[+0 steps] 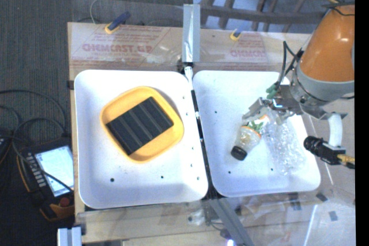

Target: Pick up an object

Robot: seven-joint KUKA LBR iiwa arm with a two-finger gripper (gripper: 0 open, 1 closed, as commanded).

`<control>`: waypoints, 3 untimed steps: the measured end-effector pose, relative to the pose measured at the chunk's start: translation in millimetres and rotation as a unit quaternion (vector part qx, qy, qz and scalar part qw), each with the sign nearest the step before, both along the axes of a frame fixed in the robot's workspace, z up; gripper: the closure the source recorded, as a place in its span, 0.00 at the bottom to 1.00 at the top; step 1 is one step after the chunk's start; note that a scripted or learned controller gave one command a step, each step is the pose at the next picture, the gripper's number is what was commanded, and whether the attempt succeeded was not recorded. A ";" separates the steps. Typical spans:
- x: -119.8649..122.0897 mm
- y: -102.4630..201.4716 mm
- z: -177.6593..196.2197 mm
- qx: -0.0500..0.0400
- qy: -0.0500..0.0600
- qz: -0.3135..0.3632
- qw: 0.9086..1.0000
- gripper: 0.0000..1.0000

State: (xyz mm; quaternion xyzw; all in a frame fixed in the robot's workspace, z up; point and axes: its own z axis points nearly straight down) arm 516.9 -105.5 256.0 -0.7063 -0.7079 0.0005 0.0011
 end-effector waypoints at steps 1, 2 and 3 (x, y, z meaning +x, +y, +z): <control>42.1 -29.9 -59.9 0.000 0.001 0.013 1.000 0.00; 57.6 -40.0 -135.4 0.000 -0.001 0.024 1.000 0.00; 68.7 -58.9 -163.5 -0.002 -0.008 0.053 0.999 0.00</control>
